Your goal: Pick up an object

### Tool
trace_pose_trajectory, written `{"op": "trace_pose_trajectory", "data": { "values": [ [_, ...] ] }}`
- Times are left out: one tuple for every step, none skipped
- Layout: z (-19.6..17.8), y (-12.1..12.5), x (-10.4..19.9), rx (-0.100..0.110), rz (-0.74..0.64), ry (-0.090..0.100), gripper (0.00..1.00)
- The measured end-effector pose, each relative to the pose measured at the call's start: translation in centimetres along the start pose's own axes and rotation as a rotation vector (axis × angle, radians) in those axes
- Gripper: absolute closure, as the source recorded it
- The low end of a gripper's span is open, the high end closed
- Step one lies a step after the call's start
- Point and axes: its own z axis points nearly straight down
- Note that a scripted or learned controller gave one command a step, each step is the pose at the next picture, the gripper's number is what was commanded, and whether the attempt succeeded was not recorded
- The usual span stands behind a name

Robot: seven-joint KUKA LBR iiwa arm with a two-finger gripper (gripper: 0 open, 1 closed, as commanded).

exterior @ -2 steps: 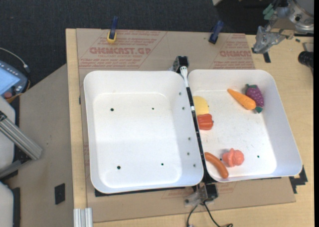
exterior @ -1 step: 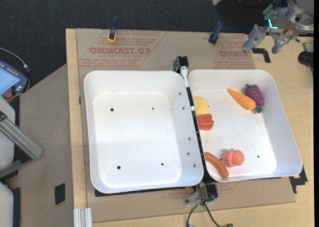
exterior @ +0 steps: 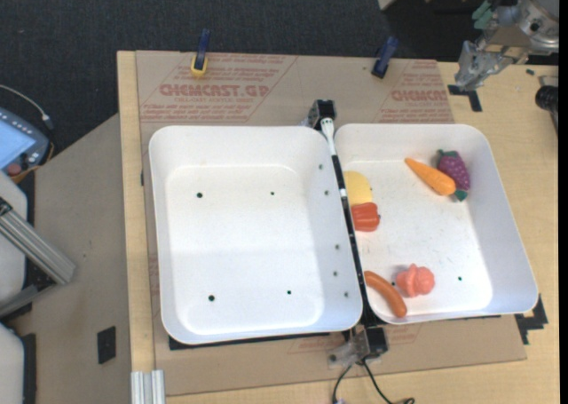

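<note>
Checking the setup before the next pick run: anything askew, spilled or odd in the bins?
Nothing spilled or damaged. All toys sit inside the right bin: carrot touching the grapes, yellow piece and red piece against the divider, sausage beside the pink toy. The claw hangs outside the bins.

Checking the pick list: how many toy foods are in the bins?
6, all in the right bin: carrot, grapes, yellow piece, red piece, sausage, pink piece.
</note>
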Motion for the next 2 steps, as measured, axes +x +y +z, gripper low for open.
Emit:
{"op": "trace_pose_trajectory", "data": {
  "values": [
    [0.1, 0.0, 0.0, 0.001, 0.0, 0.0, 0.0],
    [-1.1, 0.1, 0.0, -0.004, 0.0, -0.002, 1.0]
  ]
}}
